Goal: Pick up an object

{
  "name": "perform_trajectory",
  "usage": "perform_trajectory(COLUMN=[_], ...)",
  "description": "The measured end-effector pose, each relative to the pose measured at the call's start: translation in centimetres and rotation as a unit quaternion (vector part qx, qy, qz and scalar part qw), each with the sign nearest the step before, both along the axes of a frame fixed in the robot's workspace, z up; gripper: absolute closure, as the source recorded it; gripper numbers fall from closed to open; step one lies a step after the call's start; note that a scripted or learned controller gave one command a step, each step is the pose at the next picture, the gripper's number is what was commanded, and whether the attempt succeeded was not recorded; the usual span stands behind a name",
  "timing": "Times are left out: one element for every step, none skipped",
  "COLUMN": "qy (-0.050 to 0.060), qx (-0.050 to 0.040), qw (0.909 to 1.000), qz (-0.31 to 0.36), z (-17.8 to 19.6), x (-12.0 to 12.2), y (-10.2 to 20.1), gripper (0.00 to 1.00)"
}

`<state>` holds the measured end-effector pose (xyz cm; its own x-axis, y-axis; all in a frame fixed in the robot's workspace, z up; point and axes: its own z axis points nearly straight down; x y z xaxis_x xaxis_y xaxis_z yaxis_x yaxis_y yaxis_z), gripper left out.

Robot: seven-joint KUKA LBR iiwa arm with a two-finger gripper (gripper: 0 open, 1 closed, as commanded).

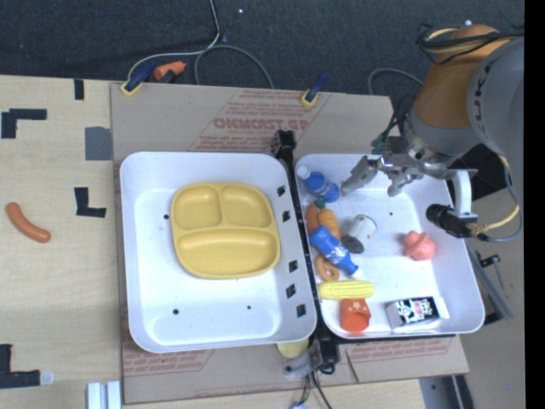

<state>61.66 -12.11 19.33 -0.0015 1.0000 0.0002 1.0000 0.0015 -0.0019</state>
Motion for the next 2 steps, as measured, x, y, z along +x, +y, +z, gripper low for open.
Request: perform_trajectory(qy=[0.004, -0.004], qx=[0.0009, -0.0008], qw=[1.0000, 1.0000], qz=[0.001, -0.001], z=[-10.0, -10.7], x=[1.0, -3.9], y=[2.8, 0.4], gripper=[0.00, 0.00])
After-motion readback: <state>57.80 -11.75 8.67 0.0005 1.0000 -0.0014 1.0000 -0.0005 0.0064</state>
